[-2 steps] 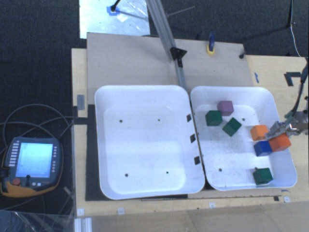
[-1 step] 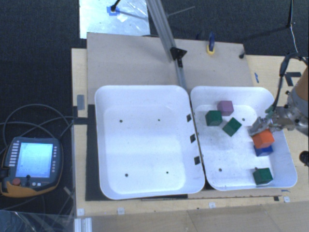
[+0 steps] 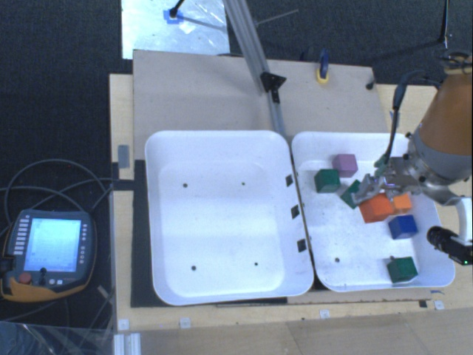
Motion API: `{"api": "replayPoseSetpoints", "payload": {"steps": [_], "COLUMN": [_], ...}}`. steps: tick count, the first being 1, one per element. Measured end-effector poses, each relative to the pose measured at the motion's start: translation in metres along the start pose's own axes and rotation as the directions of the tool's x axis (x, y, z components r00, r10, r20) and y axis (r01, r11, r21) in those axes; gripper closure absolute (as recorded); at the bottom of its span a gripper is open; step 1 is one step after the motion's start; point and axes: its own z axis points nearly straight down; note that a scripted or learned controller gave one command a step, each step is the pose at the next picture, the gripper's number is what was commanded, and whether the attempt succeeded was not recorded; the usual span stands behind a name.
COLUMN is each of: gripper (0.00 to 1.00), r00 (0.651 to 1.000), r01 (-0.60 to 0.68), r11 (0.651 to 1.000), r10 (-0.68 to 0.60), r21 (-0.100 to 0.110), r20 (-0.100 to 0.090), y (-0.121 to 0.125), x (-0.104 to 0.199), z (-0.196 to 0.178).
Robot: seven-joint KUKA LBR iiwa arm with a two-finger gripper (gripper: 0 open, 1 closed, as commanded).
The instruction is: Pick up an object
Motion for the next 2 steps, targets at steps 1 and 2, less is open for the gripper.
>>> {"api": "replayPoseSetpoints", "payload": {"steps": [1,2], "gripper": [1.0,1.0], "r00": [1.0,1.0], "r01": [-0.001,0.0], "r11": [1.0,1.0], "r10": [0.001,0.0], "r21": [0.002,0.001], "r20": [0.0,0.0], "y": [0.002,0.011], "x": [0.056,0.111], "z": [0.013,0.006]}}
